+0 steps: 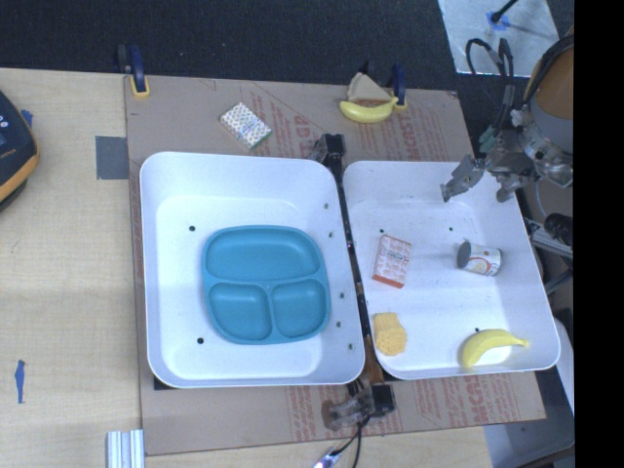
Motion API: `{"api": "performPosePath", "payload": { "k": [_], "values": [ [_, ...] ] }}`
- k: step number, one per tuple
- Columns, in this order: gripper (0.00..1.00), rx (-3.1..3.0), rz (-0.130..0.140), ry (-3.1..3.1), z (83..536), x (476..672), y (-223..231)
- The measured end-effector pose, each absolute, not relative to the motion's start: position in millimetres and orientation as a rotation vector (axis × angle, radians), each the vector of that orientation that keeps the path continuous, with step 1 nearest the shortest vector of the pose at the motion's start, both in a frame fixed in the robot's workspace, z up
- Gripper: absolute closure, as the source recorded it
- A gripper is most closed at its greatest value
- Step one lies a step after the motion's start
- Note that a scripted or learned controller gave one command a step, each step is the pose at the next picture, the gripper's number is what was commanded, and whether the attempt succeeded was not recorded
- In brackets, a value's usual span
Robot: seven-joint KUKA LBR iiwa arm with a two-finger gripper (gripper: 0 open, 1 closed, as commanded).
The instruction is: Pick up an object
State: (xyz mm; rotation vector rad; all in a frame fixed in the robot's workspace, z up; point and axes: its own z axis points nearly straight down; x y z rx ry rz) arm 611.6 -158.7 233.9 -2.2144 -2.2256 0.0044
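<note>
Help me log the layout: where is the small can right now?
The can lies on its side in the right bin, near its right wall, right of the orange packet and above the banana.

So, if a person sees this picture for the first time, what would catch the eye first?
Probably the blue plate with three compartments, lying alone in the left bin. Next, the yellow banana in the right bin's near corner, and the open pincer hovering over that bin's far right edge, holding nothing.

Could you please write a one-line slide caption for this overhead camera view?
Open pincer above the right bin holding a banana, can and packet; blue tray in left bin.
</note>
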Motion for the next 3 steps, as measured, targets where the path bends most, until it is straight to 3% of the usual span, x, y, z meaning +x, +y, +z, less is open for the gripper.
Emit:
{"api": "performPosePath", "payload": {
  "k": [1, 2, 3],
  "values": [
    [0.0, -2.211, 0.007, -2.226, 141.3, 575.3, -95.3],
    [0.0, -2.211, 0.008, -2.226, 93.0, 591.5, -96.4],
    [1.0, -2.209, 0.01, -2.228, 103.6, 591.9, -97.3]
  ]
}}
